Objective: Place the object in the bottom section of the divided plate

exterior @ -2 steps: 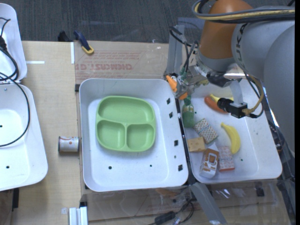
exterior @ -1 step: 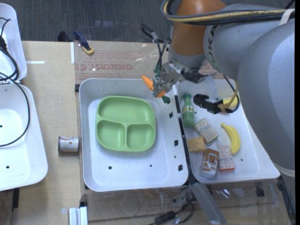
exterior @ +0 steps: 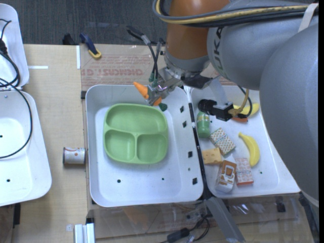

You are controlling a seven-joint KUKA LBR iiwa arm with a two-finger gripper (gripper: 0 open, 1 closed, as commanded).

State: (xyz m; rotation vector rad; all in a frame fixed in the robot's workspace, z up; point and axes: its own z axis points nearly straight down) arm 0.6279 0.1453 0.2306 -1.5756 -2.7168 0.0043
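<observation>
Matt green plastic divided plate (exterior: 135,132), glossy white bin (exterior: 98,178), brown cardboard (exterior: 116,67)

Grey arm (exterior: 273,39), orange band, yellow cable

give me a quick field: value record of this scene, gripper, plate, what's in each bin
gripper: above the far rim of the plate, with a toy carrot between its fingers
plate: green divided plate in the left bin, all three sections bare
right bin: banana, green bottle, cheese wedge, small snack packets
outside bins: small can lying on the bench left of the left bin
task state: carrot not yet on the plate
</observation>
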